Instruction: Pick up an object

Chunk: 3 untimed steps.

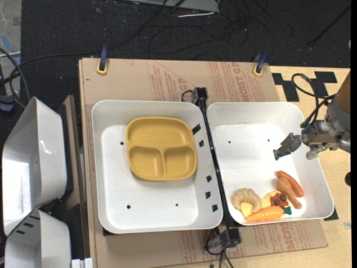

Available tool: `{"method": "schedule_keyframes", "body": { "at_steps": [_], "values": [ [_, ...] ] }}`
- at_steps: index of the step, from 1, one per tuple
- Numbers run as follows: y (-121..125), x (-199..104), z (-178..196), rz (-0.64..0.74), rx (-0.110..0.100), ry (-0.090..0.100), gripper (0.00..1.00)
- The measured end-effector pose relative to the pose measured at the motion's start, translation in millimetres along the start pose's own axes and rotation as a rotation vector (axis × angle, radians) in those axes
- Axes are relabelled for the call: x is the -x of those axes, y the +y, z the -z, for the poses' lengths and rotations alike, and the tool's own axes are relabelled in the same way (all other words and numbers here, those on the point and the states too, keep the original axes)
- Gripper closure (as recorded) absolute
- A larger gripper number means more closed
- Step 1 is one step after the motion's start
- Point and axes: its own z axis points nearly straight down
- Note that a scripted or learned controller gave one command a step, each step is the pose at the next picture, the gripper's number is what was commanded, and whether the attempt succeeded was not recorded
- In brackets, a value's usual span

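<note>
Camera view: orange carrot lying flat, right bin front corner.

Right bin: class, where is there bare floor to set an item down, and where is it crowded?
Bare: the right bin floor's far and left parts, between the centre divider and the gripper. Crowded: the near right corner, where the sausages, carrot and croissant cluster.

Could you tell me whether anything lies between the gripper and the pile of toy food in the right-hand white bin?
Nothing visible does. The gripper sits over the right-hand white bin, and just bare bin floor separates it from the pile of toy food in the near corner.
</note>
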Motion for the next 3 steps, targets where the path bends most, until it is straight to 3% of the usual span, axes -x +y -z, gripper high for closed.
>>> {"method": "schedule_keyframes", "body": {
  "at_steps": [1, 3],
  "values": [
    [2, 0, 5, 0.003, 0.01, -0.002, 0.0],
    [-10, 2, -99, 0.001, 0.006, 0.0, 0.0]
  ]
}}
